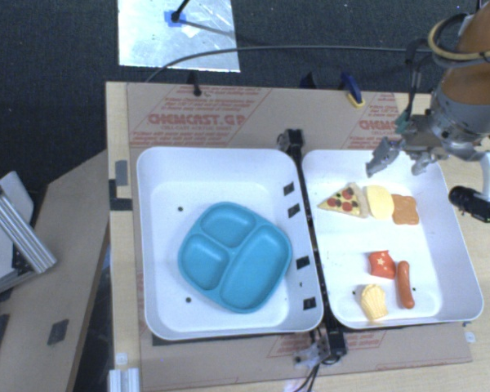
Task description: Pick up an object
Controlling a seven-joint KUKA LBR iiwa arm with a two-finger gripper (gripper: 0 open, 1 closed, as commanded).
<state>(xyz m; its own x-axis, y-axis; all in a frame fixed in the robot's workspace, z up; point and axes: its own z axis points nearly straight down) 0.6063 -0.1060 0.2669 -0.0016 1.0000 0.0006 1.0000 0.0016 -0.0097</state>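
Bench, brown board w/ red print, bears two white bins side by side. Left bin holds a blue tray w/ three compartments, lying flat, turned at a slant, approx mid-bin. Right bin holds the small toy foods. Arm comes in from top right, orange band above grey wrist, cables looped round it. Gripper hangs over right bin's far edge, above & apart from the food; its two fingers are spread w/ a clear gap, nothing between them.

Foods in right bin, big to small: pizza slice near bin's left wall, tip pointing left; yellow piece just beside it on the right, touching or nearly so; brown toast next, against yellow piece's right side. These three form a row below the gripper. Nearer the front: sausage, lying lengthwise, just right of a red carton; pale-yellow fries below carton, near front wall. Black clips sit along the seam btw. bins.
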